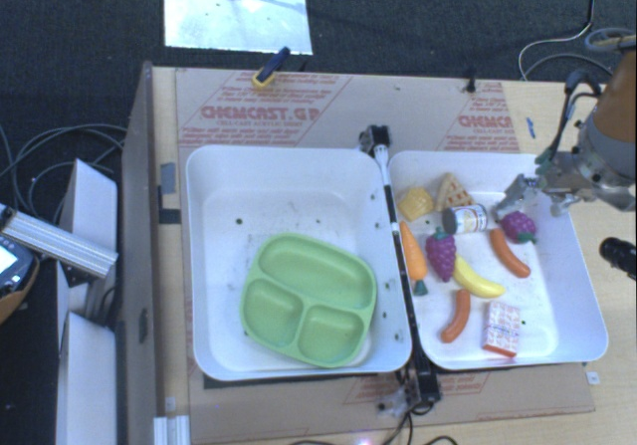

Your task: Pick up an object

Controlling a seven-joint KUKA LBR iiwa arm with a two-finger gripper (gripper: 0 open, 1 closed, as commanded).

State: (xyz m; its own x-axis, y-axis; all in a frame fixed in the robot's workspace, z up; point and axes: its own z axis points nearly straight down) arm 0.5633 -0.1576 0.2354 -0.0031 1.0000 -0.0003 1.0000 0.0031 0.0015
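The arm (609, 124) enters from the right side of the camera view and reaches over the upper right corner of the right bin (582, 319). Its wrist slants down and to the left. The gripper (520, 196) sits low over the bin, next to the purple grape cluster (518, 226) and just right of the small canister (465, 220). Finger state: cannot tell.

Positions relative to the canister:
- Yellow cheese wedge (416, 202): to its left.
- Tan cracker piece (453, 191): just above it.
- Second, darker grape bunch (441, 254): below it.
- Banana (477, 279): below, past the grapes.
- Carrot (413, 256): lower left, against the bin wall.
- Two sausages (509, 253) (455, 315): lower right and well below.
- Red-and-white packet (502, 328): farthest below.

The left bin (214, 234) holds a green divided tray (311, 300).
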